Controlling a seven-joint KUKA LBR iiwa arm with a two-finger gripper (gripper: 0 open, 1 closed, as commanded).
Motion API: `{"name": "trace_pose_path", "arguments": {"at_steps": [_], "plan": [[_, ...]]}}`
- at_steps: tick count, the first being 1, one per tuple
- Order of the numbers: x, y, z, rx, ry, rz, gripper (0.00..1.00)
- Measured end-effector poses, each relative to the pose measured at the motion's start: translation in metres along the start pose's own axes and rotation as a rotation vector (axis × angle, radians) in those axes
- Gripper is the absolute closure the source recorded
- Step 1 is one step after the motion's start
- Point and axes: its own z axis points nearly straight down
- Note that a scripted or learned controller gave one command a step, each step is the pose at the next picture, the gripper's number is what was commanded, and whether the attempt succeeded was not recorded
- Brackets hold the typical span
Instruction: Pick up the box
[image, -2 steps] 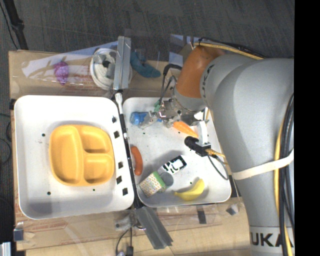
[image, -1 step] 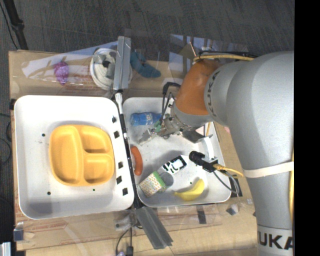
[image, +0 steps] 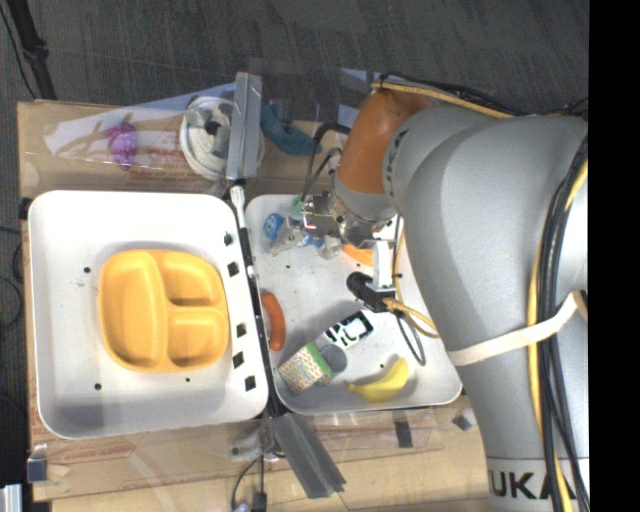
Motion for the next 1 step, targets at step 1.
{"name": "trace_pose_path", "arguments": {"at_steps": [1], "plan": [[-0.0127, -0.0362, -0.0009, -0.003, 0.0, -0.342, 0.0]]}}
